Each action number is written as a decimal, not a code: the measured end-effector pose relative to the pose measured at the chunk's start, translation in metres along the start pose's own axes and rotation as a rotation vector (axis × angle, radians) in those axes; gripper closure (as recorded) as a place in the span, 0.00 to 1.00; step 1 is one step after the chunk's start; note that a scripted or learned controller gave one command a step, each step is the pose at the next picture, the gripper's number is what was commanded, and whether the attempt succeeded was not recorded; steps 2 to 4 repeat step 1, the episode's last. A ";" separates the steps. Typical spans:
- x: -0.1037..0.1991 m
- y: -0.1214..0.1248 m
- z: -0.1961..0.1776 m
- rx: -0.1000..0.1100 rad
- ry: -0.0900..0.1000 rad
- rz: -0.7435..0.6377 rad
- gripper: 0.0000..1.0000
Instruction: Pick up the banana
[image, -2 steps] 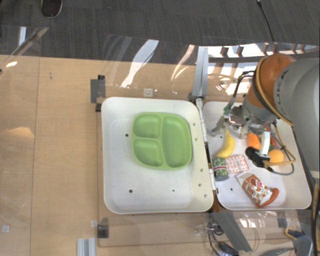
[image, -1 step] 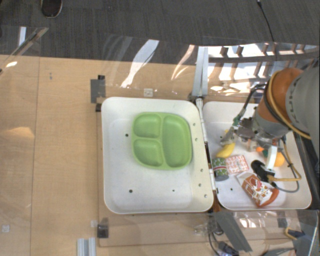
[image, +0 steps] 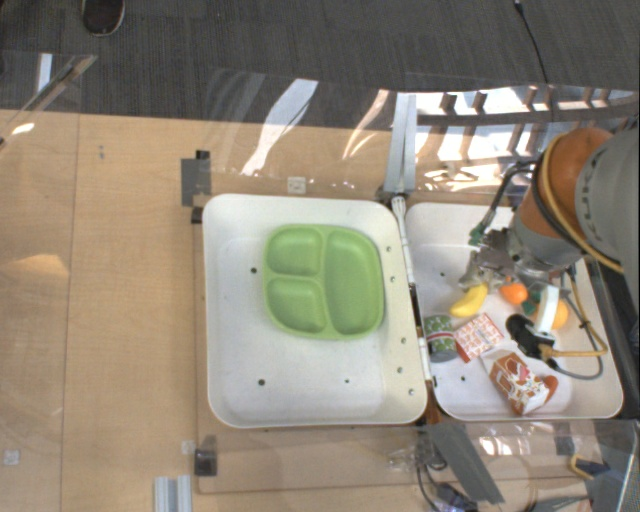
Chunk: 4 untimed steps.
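a pale wooden bench (image: 100, 300) carries two shallow white bins set side by side under a fixed overhead camera. the left bin (image: 235, 390), the wider of the pair in this view, holds a single item: a light green divided plate (image: 325, 280) with three compartments, lying flat just above the bin's centre.

the right bin (image: 440, 235) holds a cluster of small goods in its middle and lower part. the grey arm (image: 600, 190), with its orange band, reaches in from the right over the bin's upper right corner. its claw (image: 483, 262) hangs low over the bin, just above the banana in the view; whether the claw is apart or together cannot be told from this angle, and nothing can be seen clamped in it.

a red, white and brown carton (image: 522, 382) lies tilted near the bin's lower edge. a red and white packet (image: 478, 337) lies just up and left of it. the banana (image: 470, 299), yellow and short, lies on the bin floor near the centre, just above the packet. a small dark can (image: 439, 335) with a green label sits beside the bin's left wall, next to the packet. a small orange fruit (image: 513, 293) lies just right of the banana, close under the wrist.
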<state>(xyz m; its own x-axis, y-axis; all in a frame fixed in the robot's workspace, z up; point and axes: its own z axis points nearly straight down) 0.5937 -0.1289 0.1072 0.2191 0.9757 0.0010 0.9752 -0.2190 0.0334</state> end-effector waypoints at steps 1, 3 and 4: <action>0.080 0.016 -0.101 0.026 0.003 -0.155 1.00; 0.080 0.016 -0.101 0.026 0.003 -0.155 1.00; 0.080 0.016 -0.101 0.026 0.003 -0.155 1.00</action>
